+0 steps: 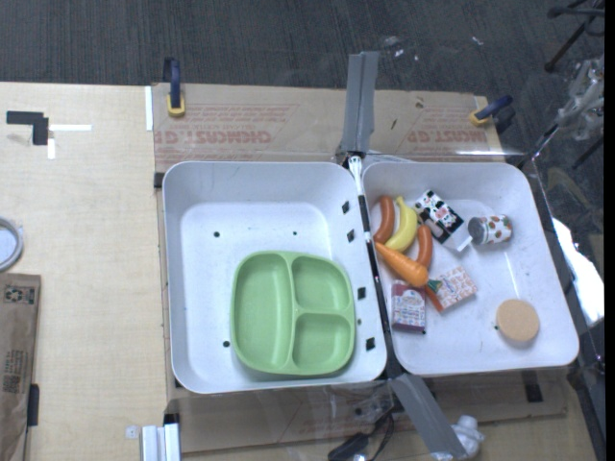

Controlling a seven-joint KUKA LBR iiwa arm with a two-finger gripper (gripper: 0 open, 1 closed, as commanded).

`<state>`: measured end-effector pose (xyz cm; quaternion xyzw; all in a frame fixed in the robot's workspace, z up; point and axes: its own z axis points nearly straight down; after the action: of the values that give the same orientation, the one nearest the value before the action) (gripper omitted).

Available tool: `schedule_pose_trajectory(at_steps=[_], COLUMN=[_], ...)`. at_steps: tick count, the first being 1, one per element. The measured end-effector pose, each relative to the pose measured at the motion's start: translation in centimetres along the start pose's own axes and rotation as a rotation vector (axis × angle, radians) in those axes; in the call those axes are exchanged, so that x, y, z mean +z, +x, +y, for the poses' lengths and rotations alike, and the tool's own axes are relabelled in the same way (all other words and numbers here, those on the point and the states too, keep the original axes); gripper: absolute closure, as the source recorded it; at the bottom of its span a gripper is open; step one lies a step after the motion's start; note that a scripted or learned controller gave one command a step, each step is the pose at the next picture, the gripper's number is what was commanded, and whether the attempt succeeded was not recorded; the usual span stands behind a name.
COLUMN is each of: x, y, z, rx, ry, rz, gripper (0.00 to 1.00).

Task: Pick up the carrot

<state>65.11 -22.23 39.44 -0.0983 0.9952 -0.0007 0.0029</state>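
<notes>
The carrot [403,263] is orange and lies slanted near the left wall of the right bin [538,346]. It touches a yellow banana [405,226] and two reddish sausages, one [384,218] by the wall and one [424,245] to its right. Just below its thick end stand a small dark red carton [408,309] and a pink patterned packet [453,286].
The left bin [192,257] holds a green three-compartment plate [291,312]. In the right bin there are also a black-and-white spotted block [437,213], a small patterned cup on its side [489,229] and a tan round disc [519,321].
</notes>
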Motion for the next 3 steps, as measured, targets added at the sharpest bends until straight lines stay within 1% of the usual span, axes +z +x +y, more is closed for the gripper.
schedule_pose_trajectory(at_steps=[1,2,3], x=[2.21,2.88,1.96], y=[-0.91,-0.92,-0.93], z=[-0.04,-0.03,-0.02], rx=[-0.288,-0.565,-0.903], ry=[-0.003,-0.003,-0.003], rz=[0.001,0.000,-0.002], gripper=[1.00,1.00,1.00])
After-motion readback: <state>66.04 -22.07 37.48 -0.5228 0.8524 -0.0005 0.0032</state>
